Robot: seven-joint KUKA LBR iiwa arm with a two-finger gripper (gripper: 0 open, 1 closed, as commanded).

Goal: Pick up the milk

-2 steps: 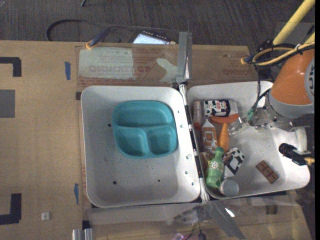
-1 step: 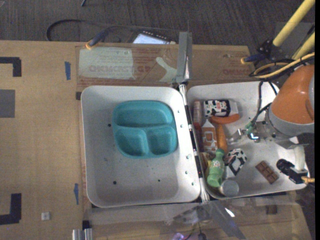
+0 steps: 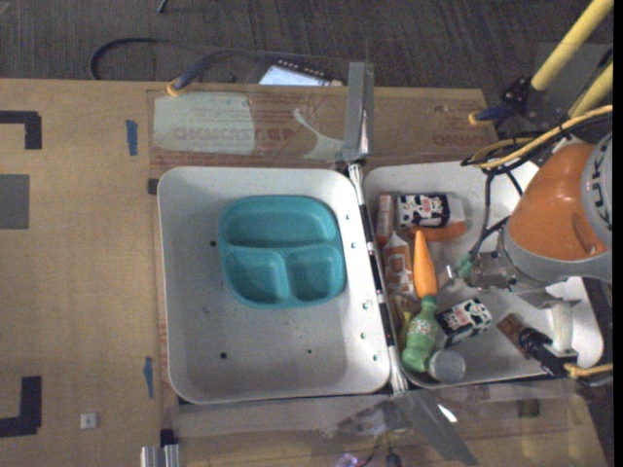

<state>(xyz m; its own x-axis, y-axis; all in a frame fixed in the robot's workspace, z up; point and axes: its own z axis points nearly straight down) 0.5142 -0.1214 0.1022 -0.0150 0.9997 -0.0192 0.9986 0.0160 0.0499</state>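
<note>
Milk: two cow-print cartons in right bin (image 3: 574,334), one (image 3: 422,207) at 12 o'clock, one (image 3: 463,319) near 6 o'clock beside green bottle (image 3: 421,333) | Claw: grip state cannot be told | Risk: crowding by carrot (image 3: 424,264) and bottle could cause a wrong or slipped grab.

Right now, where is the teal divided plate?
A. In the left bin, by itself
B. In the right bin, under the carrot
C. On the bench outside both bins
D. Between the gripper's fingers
A: the teal divided plate lies flat in the left bin, apart from the carrot and the other items, which are in the right bin.
</note>
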